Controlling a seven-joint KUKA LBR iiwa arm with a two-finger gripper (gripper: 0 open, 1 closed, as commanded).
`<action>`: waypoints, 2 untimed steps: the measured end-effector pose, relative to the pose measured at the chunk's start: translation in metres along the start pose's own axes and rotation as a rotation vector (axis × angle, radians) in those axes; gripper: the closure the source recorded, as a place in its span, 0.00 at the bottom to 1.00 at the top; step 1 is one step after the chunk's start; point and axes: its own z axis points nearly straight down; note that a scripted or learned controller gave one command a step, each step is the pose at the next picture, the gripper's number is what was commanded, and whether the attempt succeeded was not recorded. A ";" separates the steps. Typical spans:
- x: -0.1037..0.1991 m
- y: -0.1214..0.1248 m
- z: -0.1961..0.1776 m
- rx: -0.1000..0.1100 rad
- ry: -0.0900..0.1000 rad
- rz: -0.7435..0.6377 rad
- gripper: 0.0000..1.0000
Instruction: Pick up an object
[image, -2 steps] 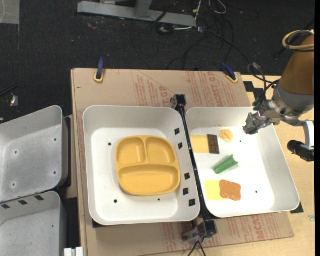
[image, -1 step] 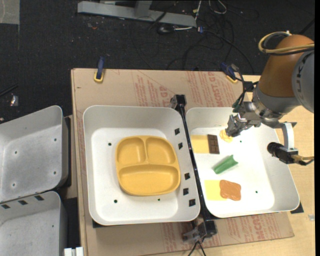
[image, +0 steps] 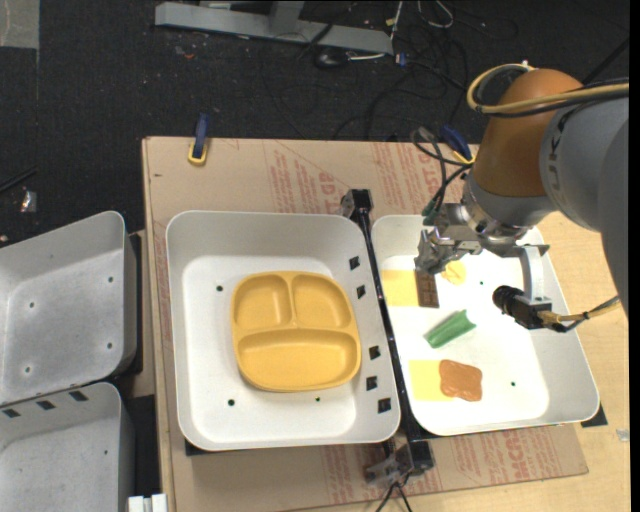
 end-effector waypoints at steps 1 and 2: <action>0.052 0.005 0.003 -0.001 -0.001 0.000 1.00; 0.104 0.009 0.004 -0.002 0.000 0.000 1.00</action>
